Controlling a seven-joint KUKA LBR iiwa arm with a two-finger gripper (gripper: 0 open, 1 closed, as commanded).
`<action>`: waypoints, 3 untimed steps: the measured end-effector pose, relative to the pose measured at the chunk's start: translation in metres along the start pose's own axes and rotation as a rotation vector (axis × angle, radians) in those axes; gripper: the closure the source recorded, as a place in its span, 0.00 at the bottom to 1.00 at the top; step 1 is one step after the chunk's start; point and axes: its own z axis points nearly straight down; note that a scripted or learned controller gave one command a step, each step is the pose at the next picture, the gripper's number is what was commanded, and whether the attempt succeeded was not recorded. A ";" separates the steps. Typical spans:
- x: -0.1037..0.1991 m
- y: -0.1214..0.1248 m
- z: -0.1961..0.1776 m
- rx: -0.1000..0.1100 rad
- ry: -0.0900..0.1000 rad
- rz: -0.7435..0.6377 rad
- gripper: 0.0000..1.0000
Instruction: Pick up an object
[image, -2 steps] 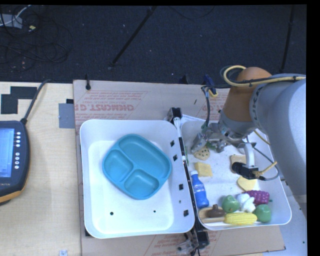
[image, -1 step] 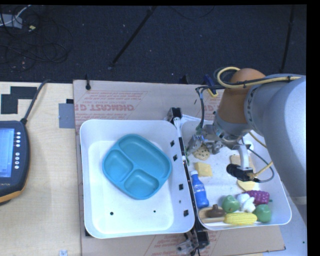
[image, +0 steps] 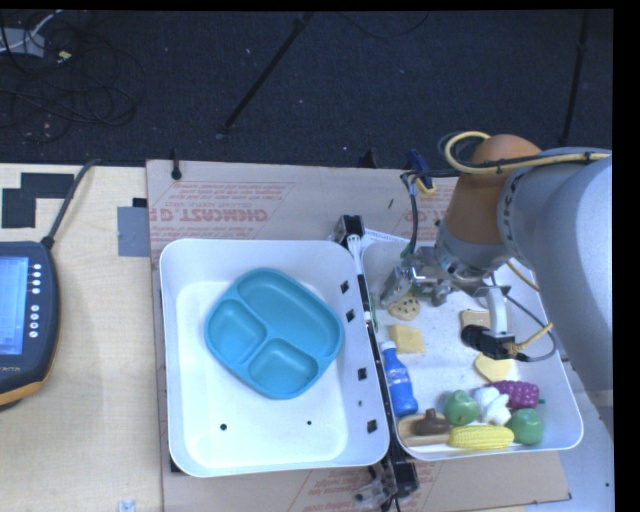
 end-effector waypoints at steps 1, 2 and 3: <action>0.015 0.000 0.000 0.001 0.000 -0.002 0.00; 0.014 0.000 0.000 0.001 0.000 -0.001 0.00; 0.009 0.000 0.000 0.001 0.000 0.000 0.00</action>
